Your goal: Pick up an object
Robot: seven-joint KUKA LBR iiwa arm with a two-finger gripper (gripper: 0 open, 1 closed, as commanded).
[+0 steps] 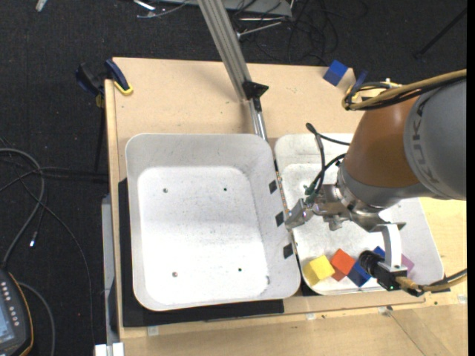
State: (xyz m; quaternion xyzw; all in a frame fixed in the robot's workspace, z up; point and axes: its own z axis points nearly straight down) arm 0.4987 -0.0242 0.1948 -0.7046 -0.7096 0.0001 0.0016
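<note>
Here the arm (404, 150) reaches in from the right over the right bin (297, 150), and its claw (306, 210) hangs low by that bin's left wall, just right of the seam with the left bin (200, 221). Whether the claw is wide or narrow I cannot tell, since the wrist and cables cover it; nothing can be seen between its tips. The likely targets sit at the near end of the right bin: a yellow block (319, 269), an orange block (342, 262) touching it on the right, and a blue block (360, 274) just beyond, half hidden by a black part of the tool. The yellow block is close to cubic, so it has no clear long axis; it sits turned with a corner toward the near rim. The risks, as I judge them: the claw is far of the blocks and hard against the wall, so a descent here would close on nothing or scrape the rim, and the packed blocks leave little room for a fingertip.
</note>
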